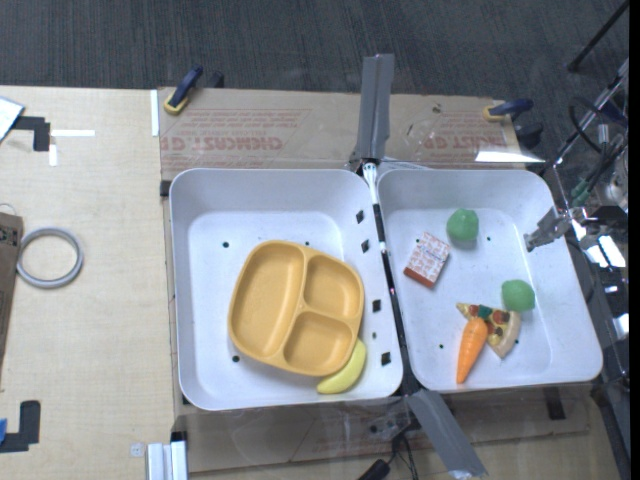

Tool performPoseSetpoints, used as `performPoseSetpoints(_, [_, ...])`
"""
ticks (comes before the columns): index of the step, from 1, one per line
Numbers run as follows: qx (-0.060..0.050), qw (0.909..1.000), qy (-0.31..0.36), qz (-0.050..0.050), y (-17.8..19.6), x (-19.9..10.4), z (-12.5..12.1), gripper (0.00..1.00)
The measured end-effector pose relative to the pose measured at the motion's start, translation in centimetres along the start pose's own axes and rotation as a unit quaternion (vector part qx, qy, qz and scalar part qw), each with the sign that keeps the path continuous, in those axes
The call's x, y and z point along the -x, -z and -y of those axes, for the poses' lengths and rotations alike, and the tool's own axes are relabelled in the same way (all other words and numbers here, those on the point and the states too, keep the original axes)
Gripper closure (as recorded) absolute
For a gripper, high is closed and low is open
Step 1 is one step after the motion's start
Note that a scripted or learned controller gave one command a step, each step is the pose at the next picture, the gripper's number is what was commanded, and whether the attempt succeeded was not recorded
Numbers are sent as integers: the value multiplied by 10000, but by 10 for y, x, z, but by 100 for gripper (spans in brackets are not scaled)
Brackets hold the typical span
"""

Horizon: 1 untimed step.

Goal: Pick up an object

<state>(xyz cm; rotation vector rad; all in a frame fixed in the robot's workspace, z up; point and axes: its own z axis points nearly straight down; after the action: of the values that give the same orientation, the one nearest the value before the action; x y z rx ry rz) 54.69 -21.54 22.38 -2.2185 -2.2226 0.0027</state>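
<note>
Bins sit side by side; the left bin (190,298) bears a yellow tray (295,308) with a banana (345,371) at its lower edge; the right bin (560,358) holds a carrot (470,348), pizza slice (502,328), two green balls (463,225) (517,294) and a small box (427,260); whether my pincer is apart or together, I cannot tell.

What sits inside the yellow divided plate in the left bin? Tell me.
The yellow three-compartment plastic plate holds nothing visible in any compartment. A yellow toy banana lies against its lower right rim, outside it. The bin floor beneath the plate is covered.
</note>
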Motion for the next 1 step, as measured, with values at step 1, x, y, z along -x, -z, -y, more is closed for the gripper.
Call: performPoseSetpoints(1, [-2, 9995, 326, -3, -60, 7, 55, 0])
